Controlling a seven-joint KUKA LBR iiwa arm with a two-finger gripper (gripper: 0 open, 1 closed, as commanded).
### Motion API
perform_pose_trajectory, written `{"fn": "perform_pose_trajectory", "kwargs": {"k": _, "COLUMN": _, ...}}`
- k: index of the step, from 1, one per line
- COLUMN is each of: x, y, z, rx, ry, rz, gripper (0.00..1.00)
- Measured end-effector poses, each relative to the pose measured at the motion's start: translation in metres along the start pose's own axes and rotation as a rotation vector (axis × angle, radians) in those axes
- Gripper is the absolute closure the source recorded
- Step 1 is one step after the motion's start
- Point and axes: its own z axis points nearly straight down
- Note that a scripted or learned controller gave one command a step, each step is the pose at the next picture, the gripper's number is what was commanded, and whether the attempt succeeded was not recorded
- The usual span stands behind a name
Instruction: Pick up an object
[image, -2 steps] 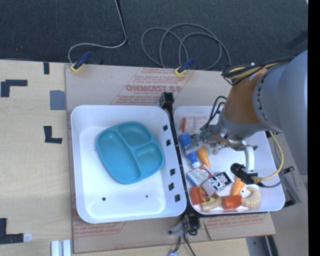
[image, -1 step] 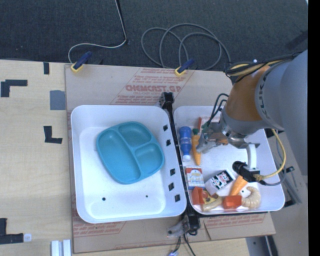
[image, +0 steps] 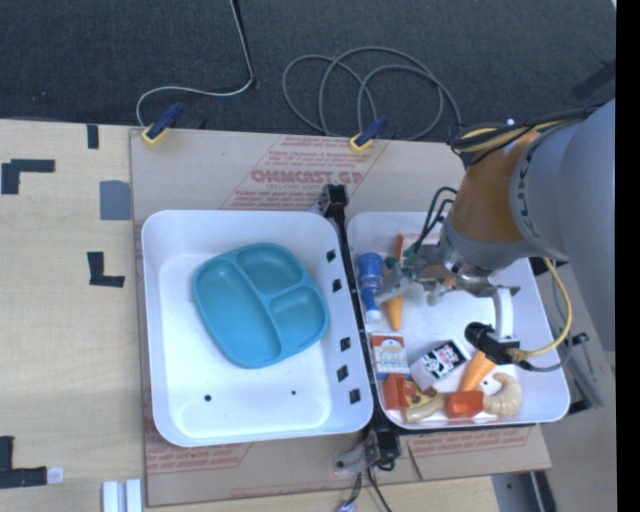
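Observation:
The right bin (image: 530, 300) holds several small things. A blue bottle (image: 370, 272) lies at its left side, with a small orange cone (image: 394, 312) just beside it. Along the front are a red-and-white packet (image: 388, 352), a black-and-white piece (image: 440, 360), an orange carrot (image: 478, 372), a red block (image: 398, 390) and a beige curved piece (image: 505, 393). My gripper (image: 418, 270) hangs low over the bin's back left part, just right of the blue bottle and above the orange cone. The wrist hides its tips.
The left bin (image: 160, 300) holds a blue divided plate (image: 260, 303). A black divider (image: 345, 300) runs between the two bins. The grey arm with its orange band (image: 495, 195) covers the right bin's back right corner. Cables (image: 360, 90) lie beyond the bins.

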Motion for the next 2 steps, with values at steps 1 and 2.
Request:
{"fn": "perform_pose_trajectory", "kwargs": {"k": 1, "x": -0.0074, "y": 0.007, "z": 0.0351, "rx": -0.001, "ry": 0.0, "rz": 0.0, "gripper": 0.0}}
{"fn": "perform_pose_trajectory", "kwargs": {"k": 2, "x": -0.0079, "y": 0.0072, "z": 0.0258, "rx": -0.003, "ry": -0.002, "rz": 0.0, "gripper": 1.0}}
